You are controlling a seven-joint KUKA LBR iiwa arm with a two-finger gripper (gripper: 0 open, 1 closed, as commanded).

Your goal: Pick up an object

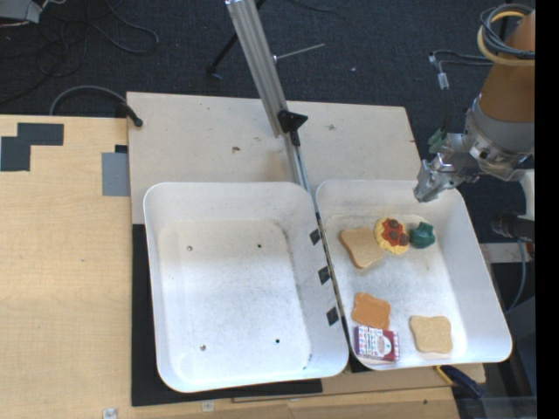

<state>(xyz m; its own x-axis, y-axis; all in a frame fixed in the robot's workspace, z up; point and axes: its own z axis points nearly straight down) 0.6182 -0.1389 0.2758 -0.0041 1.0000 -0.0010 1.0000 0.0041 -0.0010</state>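
Observation:
The right bin (472, 260) holds several toy foods. A tan bread slice (362, 247) lies near its middle, touching a yellow piece with red topping (392, 235), and a small dark green piece (423, 234) sits just right of that. Toward the front lie an orange slab (371, 309), a red and white packet (376, 343) and a second bread slice (431, 333). My gripper (429, 184) hangs over the bin's back right corner, above and right of the yellow piece, with nothing seen between its fingers.
The left bin (166, 234) stands beside the right one, with black clips along the shared divider (323, 273). A slanted aluminium post (262, 68) rises behind the bins. A wooden tabletop (61, 269) lies to the left.

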